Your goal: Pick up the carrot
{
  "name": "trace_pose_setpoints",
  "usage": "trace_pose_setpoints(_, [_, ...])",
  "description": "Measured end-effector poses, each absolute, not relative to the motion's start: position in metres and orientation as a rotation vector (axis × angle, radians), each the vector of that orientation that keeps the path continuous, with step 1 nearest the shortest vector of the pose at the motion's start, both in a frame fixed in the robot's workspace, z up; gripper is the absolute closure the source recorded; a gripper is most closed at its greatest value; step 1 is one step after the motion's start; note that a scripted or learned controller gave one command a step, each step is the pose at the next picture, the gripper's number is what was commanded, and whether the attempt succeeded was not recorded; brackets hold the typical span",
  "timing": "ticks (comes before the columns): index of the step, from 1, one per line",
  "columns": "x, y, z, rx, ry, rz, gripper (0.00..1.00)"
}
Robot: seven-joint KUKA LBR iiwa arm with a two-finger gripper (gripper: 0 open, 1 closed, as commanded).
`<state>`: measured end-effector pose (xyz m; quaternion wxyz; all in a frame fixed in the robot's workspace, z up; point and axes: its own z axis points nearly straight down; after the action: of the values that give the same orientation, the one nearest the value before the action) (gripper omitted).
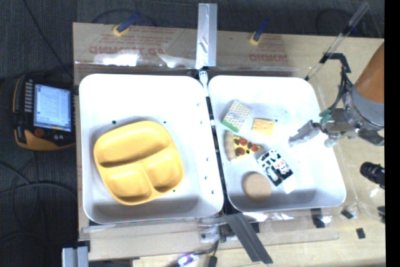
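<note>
My gripper [312,133] hangs over the right side of the right bin [325,191], with nothing seen in it. To its left lie several small items. A green-and-white checked packet [237,114] is farthest back, with a small yellow-orange block [263,126] beside it. Nearer the front are a pizza-like slice with red and orange spots [242,147], a black-and-white patterned piece [275,167] and a round tan disc [255,186]. The gripper is about a hand's width right of the yellow-orange block and touches none of the items.
A yellow divided plate [137,161] lies in the left bin [100,90]. A metal divider [212,134] separates the two bins. The grey arm with its orange band [375,81] comes in from the right. A tablet [50,109] sits off the bench at left.
</note>
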<state>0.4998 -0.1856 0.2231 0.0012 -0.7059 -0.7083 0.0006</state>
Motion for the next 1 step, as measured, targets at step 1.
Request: trace_pose_setpoints(1, [0.5637, -0.1857, 0.1619, -2.097, -2.337, 0.003, 0.00])
